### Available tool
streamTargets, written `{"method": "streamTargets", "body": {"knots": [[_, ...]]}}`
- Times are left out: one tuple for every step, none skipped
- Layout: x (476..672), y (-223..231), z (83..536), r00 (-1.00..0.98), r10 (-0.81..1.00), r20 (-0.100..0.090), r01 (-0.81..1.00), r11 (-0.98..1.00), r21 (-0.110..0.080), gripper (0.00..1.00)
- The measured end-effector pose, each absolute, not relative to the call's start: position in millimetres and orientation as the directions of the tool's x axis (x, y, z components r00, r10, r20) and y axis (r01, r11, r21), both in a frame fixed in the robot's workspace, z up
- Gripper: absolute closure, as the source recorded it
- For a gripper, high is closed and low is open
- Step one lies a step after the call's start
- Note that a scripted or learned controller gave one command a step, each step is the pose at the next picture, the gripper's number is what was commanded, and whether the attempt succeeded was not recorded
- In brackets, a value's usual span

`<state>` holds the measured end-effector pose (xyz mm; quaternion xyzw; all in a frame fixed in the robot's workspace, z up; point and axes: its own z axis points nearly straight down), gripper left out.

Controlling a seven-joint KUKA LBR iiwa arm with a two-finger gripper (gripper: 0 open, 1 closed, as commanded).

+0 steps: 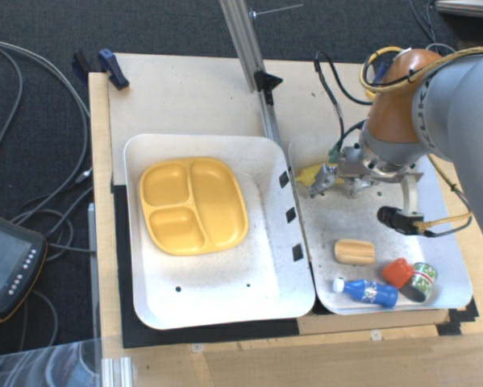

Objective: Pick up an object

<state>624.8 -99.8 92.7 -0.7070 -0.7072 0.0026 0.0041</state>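
Observation:
My gripper (335,177) is down in the far left part of the right bin (451,248), under the grey arm with its orange band (398,95). A small yellow object (308,175) lies right beside the gripper on its left, against the bin's wall; I cannot tell whether they touch. Nearer the front of this bin lie a tan block (354,252), a blue and white bottle (367,293), a red piece (397,272) and a small green-labelled can (423,276).
The left bin (225,297) holds a yellow divided plate (193,205). A slanted metal pole (245,35) rises from behind the bins. A black cable end (397,218) hangs from the arm over the right bin. A blue clamp (112,68) sits at the bench's far left corner.

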Motion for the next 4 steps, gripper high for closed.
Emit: {"method": "streamTargets", "body": {"knots": [[627.7,-100,109,0.000,1.000,0.002,1.000,0.000,0.001,1.00],[621.3,-96,158,-0.001,1.000,0.000,1.000,0.001,0.006,1.00],[614.9,-90,208,-0.002,1.000,0.000,1.000,0.002,0.006,1.00],[616.7,-90,263,-0.002,1.000,-0.001,1.000,0.002,0.008,1.00]]}}
